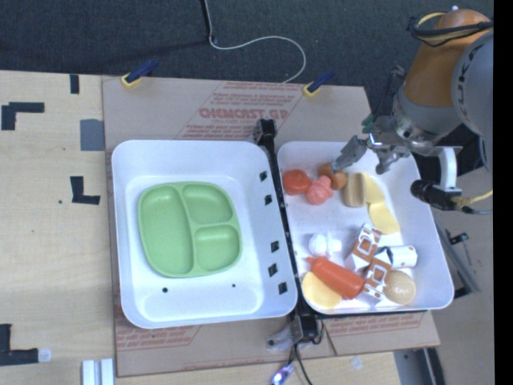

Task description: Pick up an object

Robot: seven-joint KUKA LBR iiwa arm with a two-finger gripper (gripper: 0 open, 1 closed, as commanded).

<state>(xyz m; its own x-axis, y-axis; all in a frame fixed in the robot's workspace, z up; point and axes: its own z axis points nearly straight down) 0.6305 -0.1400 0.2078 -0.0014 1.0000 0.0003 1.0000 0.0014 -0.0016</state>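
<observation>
My gripper [366, 160] hangs over the back of the right bin [437, 239], fingers spread open with nothing between them. Just below its left finger [346, 156] lie a small brown ball [340, 180] and a tan oblong piece [353, 190]. Further left are a red tomato-like piece [295, 182] and a pink item [320, 191]. A yellow wedge [383, 216] lies near the middle. At the front sit a red-orange carrot shape [337, 276], a yellow disc [319, 293], a red-and-white box [367, 251], a bread roll [399, 287] and a white egg [319, 243].
The left bin [128, 167] holds a green divided plate [190, 228]. A black divider [276, 215] runs between the two bins. The arm's orange band [449, 30] and grey wrist rise at the upper right. Cardboard [232, 111] lies under both bins.
</observation>
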